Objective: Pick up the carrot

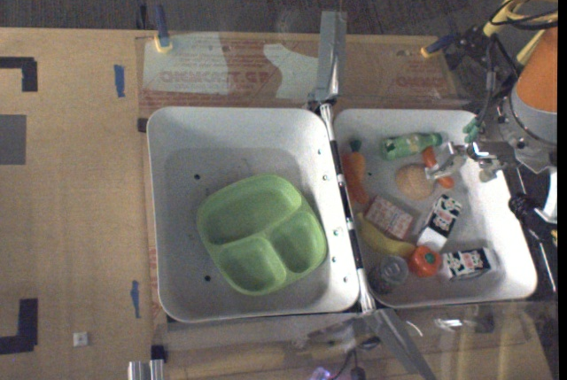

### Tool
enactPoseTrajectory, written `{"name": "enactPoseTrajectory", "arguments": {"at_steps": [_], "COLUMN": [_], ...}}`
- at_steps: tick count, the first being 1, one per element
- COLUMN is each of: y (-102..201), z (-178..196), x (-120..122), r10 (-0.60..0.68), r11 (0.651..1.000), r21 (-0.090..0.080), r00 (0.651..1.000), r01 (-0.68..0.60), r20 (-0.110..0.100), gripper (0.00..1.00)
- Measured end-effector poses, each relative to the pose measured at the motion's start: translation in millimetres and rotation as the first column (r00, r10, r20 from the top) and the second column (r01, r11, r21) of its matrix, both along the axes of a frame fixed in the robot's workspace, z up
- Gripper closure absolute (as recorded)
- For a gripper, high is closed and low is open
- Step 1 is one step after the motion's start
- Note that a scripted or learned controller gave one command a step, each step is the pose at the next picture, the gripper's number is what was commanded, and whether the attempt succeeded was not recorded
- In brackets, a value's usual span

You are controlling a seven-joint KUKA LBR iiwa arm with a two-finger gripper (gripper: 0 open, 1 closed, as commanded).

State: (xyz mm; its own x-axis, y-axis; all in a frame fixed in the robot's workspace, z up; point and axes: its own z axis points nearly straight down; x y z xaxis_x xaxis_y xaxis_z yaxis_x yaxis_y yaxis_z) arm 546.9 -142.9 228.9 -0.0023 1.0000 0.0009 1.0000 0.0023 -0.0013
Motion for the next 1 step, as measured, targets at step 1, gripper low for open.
{"name": "enactPoseTrajectory", "arguments": {"at_steps": [1], "y": [45.3], "z": [-99.4], "x": [23.1], "r10": [0.065], "r11": [0.998], "r21": [0.0], "r00": [0.998], "r01": [-0.065], "r20": [0.0], "gripper": [0.0]}}
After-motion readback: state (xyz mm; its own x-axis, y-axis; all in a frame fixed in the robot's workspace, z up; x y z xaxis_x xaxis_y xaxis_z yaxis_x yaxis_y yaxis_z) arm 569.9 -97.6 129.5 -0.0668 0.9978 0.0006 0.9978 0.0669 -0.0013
